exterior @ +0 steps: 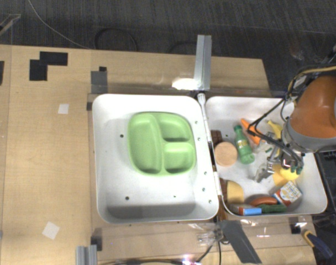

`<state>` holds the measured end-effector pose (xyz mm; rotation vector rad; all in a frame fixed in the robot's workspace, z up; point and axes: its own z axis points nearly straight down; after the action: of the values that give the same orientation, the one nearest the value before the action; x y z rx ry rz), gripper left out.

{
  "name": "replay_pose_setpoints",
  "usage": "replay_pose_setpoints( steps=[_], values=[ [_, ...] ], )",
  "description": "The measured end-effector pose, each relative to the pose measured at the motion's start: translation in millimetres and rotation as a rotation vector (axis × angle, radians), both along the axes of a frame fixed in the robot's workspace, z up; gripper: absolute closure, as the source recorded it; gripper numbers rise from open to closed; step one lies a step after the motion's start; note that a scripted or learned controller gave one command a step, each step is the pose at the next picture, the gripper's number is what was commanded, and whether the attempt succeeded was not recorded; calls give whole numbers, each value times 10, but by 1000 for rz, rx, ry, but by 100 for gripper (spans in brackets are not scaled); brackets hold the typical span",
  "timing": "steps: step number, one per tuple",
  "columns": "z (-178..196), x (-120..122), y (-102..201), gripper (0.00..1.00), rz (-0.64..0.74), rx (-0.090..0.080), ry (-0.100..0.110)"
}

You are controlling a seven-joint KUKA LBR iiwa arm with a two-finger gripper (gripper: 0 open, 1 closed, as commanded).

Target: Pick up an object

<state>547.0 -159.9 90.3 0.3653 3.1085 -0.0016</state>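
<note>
The hand (266, 171) is lowered into the right bin (321, 199) among small toys, beside a yellow piece (285, 176). Its state cannot be told, and nothing is seen lifted; the pick seems unfinished.

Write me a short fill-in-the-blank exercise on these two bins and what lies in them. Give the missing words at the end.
1. The green divided plate lies in the ____ bin.
2. The gripper hangs over the ____ bin.
3. The small bottle beside the round wooden disc is ____ in colour.
4. The band above the arm's wrist is ____.

Missing words: left; right; green; orange
</note>
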Motion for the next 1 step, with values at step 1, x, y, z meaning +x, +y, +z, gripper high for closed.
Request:
replay_pose_setpoints(
  steps=[1],
  values=[
    [-15, 769, 528, 0, -138, 4, -2]
  ],
)
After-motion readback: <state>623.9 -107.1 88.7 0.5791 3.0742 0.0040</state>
